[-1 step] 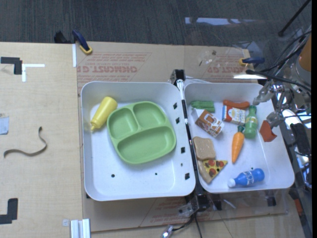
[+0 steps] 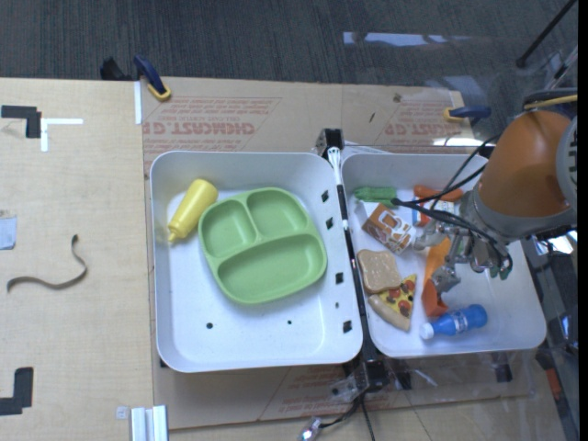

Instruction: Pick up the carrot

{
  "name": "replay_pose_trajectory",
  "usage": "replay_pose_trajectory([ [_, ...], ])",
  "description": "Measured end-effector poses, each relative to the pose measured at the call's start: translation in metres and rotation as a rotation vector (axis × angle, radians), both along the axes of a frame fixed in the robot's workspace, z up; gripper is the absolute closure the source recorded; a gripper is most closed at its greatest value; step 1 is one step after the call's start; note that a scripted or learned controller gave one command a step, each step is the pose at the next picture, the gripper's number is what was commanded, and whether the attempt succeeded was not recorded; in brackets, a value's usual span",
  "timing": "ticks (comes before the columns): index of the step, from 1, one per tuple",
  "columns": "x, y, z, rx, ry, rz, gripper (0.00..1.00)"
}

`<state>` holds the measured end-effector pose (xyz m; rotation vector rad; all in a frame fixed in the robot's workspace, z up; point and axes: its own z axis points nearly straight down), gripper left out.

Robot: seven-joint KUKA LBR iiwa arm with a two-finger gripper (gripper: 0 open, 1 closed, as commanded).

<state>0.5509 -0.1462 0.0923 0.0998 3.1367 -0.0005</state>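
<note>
The carrot [image 2: 434, 263] is a long orange piece lying roughly upright in the picture, in the middle of the right bin [image 2: 514, 333]. My gripper [image 2: 452, 269] hangs low over the bin, right against the carrot's right side and partly covering it. Whether the carrot is held cannot be seen from here. The grey arm with its orange band [image 2: 524, 168] reaches in from the right and hides the bin's right part.
Around the carrot lie a snack bag [image 2: 389, 227], a bread slice [image 2: 378, 269], a pizza slice [image 2: 395, 304], a blue bottle [image 2: 457, 322], a green item [image 2: 375, 194] and an orange piece [image 2: 428, 192]. The left bin [image 2: 175, 329] holds a green divided plate [image 2: 263, 244] and a yellow bottle [image 2: 190, 209].
</note>
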Motion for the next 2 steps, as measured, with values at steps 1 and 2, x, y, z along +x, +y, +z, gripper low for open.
replay_pose_trajectory([
  [1,0.0020,0.0013,0.0100,-0.001,-0.004,0.005,1.00],
  [2,0.0019,0.0014,0.0099,-0.001,-0.004,0.004,0.00],
])
